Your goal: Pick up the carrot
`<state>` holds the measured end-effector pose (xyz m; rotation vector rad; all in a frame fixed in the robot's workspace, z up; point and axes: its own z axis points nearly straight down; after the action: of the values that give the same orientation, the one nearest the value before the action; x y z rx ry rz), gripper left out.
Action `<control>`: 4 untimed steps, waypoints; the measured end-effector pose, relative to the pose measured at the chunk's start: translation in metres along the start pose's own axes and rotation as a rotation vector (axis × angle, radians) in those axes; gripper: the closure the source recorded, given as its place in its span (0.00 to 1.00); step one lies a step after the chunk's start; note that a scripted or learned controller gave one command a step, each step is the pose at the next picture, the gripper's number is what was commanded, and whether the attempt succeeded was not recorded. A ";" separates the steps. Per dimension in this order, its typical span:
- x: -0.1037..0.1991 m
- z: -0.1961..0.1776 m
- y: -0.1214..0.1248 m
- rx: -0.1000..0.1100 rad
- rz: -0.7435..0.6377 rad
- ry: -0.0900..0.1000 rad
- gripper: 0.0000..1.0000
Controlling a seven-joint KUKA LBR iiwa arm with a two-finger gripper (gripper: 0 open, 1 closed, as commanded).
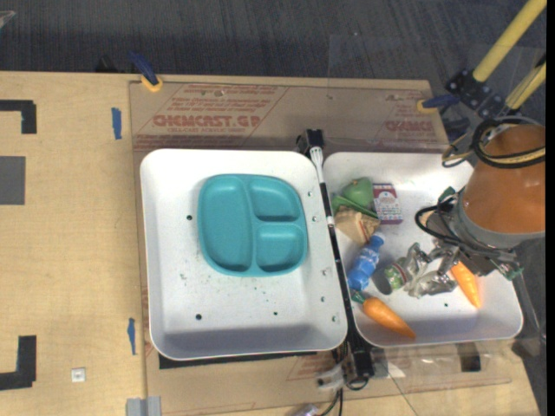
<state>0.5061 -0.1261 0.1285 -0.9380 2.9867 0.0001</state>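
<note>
On top of the desk lie two white bins side by side, under a sheet of cardboard. Largest is the left bin, which holds a teal divided plate at its centre. At 3 o'clock from it sits the right bin, full of small things. The arm, grey with an orange band, reaches into this bin from 3 o'clock, and its claw hangs low over the middle of the clutter; whether its fingers are spread or closed I cannot tell, because metal parts and objects overlap there.

Two orange pieces look like carrots. One carrot lies flat near the front wall of the right bin, at 7 o'clock from the claw and apart from it. A second orange piece is just beside the claw at 4 o'clock, tilted; I cannot say if it is touched. Smaller things are a blue bottle, a green toy and a small red and white box.

I judge that the task is not done: no carrot is seen lifted, so the grasp and the lift remain.
</note>
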 end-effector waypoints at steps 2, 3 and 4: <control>0.010 -0.160 -0.042 0.000 -0.431 0.001 0.00; 0.062 0.000 -0.040 -0.014 -0.721 0.005 0.00; 0.024 0.035 -0.028 -0.003 -0.676 0.003 0.00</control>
<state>0.5029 -0.1628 0.0935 -1.8785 2.5101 -0.0022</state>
